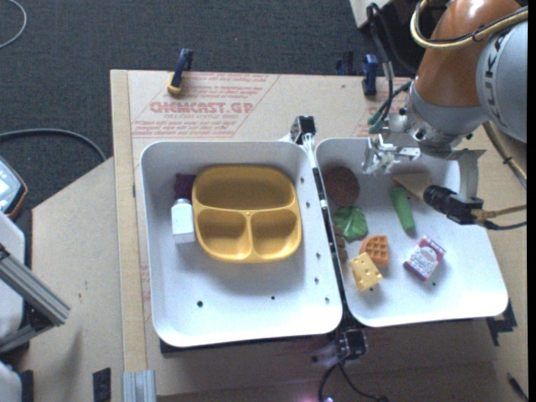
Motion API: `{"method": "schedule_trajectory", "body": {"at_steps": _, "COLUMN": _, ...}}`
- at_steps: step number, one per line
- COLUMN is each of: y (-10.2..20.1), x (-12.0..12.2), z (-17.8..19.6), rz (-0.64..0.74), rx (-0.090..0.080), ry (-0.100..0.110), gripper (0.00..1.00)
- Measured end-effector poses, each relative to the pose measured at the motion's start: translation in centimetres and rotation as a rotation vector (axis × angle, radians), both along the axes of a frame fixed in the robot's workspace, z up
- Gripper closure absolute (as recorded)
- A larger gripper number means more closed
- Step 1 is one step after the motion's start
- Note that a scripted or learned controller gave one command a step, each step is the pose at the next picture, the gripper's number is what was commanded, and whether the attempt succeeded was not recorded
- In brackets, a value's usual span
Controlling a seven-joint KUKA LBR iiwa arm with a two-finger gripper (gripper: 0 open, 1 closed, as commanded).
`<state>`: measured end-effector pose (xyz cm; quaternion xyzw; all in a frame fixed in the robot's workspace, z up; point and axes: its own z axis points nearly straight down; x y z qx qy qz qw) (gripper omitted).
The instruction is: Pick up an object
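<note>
The right bin holds several toy foods: a brown round patty, a green leafy piece, a long green pod, an orange waffle, a yellow cheese wedge and a pink carton. My gripper hangs over the back of this bin, just right of the patty and above the pod's far end. Nothing shows in its grasp. A tan piece lies partly under the wrist.
The left bin carries a yellow divided plate, a white bottle and a purple item along its left side. The bins' shared wall runs just left of the patty. Clamps and cables sit at the bench's back edge.
</note>
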<state>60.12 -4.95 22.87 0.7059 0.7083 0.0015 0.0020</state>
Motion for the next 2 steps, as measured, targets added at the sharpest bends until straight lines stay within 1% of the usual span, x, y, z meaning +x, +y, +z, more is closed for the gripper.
{"method": "schedule_trajectory", "body": {"at_steps": 1, "y": -0.9, "x": -1.6, "z": 0.3, "rz": -0.005, "rx": 0.001, "ry": 0.008, "gripper": 1.0}}
{"method": "schedule_trajectory", "body": {"at_steps": 2, "y": -1.2, "x": -1.3, "z": -0.8, "rz": -0.005, "rx": 0.001, "ry": 0.009, "gripper": 1.0}}
